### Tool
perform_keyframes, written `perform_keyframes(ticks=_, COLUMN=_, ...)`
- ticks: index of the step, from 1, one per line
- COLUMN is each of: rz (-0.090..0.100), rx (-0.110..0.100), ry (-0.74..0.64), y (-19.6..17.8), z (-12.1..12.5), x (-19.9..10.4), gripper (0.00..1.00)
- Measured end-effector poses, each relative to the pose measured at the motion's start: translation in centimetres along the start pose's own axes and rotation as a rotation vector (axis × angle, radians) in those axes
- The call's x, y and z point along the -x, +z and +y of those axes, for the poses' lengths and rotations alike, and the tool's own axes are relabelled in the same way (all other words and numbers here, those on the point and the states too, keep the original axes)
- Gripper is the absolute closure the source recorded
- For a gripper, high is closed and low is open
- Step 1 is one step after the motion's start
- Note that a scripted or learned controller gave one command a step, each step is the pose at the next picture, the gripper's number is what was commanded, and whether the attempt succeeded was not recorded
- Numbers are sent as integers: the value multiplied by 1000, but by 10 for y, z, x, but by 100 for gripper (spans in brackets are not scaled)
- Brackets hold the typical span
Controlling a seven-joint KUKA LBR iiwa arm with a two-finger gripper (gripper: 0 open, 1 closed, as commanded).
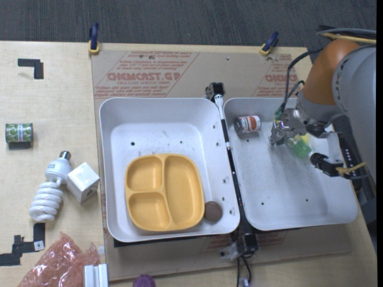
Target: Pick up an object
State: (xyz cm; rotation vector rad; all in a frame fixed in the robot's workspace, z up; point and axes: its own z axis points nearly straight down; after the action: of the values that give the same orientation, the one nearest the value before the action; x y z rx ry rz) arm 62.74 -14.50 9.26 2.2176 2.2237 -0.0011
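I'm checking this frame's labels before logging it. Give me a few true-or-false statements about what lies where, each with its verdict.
1. The yellow divided plate lies in the left bin. True.
2. The small can stands upright in the right bin. False: it lies on its side there.
3. The brown ball sits beside the plate's corner. True.
4. The spiral light bulb lies in the right bin. False: it lies on the bench, left of both bins.
5. The gripper is over the left bin. False: it is over the right bin, near a green object.
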Motion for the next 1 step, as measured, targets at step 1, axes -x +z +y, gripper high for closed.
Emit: perform_keyframes(ticks=1, rz=0, rx=0, ry=0, y=0, z=0, x=0, gripper=0)
